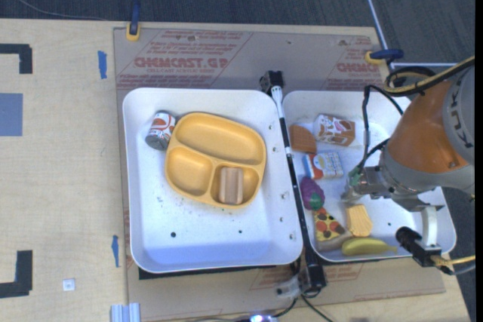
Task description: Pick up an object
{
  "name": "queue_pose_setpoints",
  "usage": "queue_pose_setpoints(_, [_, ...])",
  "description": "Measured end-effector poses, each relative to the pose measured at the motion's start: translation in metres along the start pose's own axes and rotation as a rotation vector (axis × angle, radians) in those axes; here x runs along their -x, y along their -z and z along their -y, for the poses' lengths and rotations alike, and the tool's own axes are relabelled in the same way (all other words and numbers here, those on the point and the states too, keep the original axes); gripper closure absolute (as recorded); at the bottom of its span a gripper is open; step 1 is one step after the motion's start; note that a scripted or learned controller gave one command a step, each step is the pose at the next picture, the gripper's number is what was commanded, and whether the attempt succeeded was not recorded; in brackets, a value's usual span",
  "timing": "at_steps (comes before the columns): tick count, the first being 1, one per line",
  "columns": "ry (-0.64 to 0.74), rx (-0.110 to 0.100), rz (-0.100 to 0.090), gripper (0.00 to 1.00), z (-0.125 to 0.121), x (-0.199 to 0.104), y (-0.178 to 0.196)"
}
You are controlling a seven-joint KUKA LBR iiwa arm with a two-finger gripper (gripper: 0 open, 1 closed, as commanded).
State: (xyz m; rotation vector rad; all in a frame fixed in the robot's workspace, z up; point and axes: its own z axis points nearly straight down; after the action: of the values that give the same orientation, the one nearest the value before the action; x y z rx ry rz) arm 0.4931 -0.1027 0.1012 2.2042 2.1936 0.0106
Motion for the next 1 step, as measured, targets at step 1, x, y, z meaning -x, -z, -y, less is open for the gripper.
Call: queue_pose_setpoints(1, [0.007, -0.026, -0.02, 1.0, -0.0006, -0.1221, 0.0858])
